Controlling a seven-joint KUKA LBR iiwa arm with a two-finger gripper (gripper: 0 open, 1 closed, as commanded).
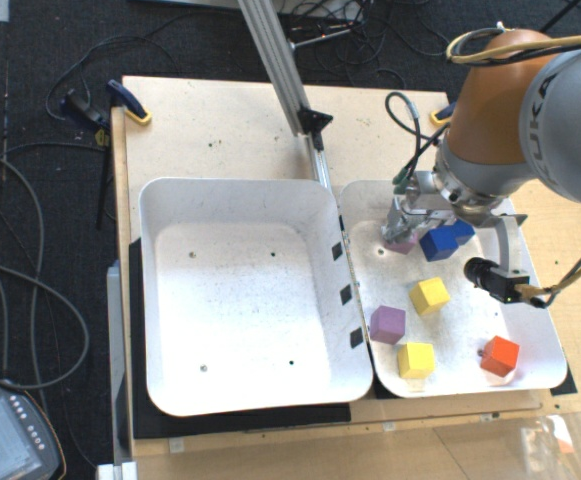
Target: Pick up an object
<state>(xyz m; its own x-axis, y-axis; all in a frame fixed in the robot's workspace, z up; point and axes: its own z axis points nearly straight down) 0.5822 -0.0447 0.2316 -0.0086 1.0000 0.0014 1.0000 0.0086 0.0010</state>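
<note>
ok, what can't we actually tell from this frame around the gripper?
- Gripper: its tips are a small grey blur low in the right bin, under the arm's wrist; whether it grips anything is unreadable.
- Small purple piece at the tips: mostly covered by the gripper, so shape and contact are unclear.
- Blue block: its top edge is hidden by the wrist.
- Arm: cut off by the right edge.

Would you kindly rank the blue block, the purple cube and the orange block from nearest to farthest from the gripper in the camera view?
From the gripper:
1. Blue block, just beside it in the right bin.
2. Purple cube, lower, near the bins' divide.
3. Orange block, bottom right corner.
</note>
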